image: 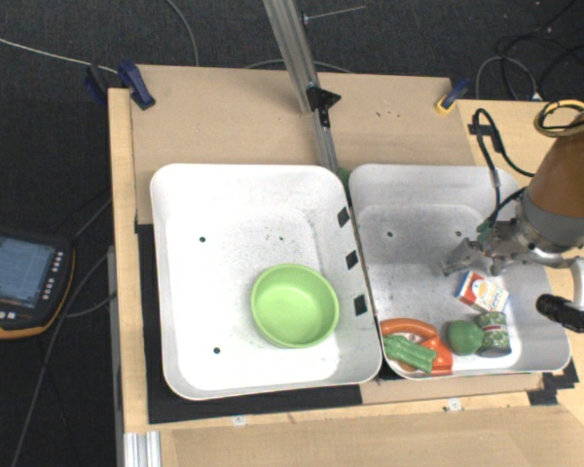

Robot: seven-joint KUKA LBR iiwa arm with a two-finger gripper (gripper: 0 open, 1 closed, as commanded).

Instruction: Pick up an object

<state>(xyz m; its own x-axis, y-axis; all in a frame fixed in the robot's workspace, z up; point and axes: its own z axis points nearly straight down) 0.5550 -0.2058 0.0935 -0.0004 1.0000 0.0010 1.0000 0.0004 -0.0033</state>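
1. White and red, the small carton (482, 291) lies in the right bin (409, 212), toward its near right part, tilted so that its long axis runs from far-left to near-right.

2. The end effector (479, 253) hangs just above and slightly to the far-left of that carton, so the carton is the closest thing to it; a short drop toward the near side would bring it onto the box. I take this carton as the likeliest target.

3. Whether the end effector is wide or narrow I cannot tell: its metal parts blur together from this slanted view, and nothing can be seen held in it.

4. The carton looks like a flat little box with printed faces, a red patch at one corner, and what seems a light, rigid build.

5. Just near of it stand a green round object (461, 336) and a dark patterned can (494, 332), touching or almost touching each other; a crowded grasp could nudge them.

6. An orange and green toy (414, 346) lies at the near left corner of the same bin.

7. The left bin (204, 212) holds a green bowl (294, 305), well apart from the arm.
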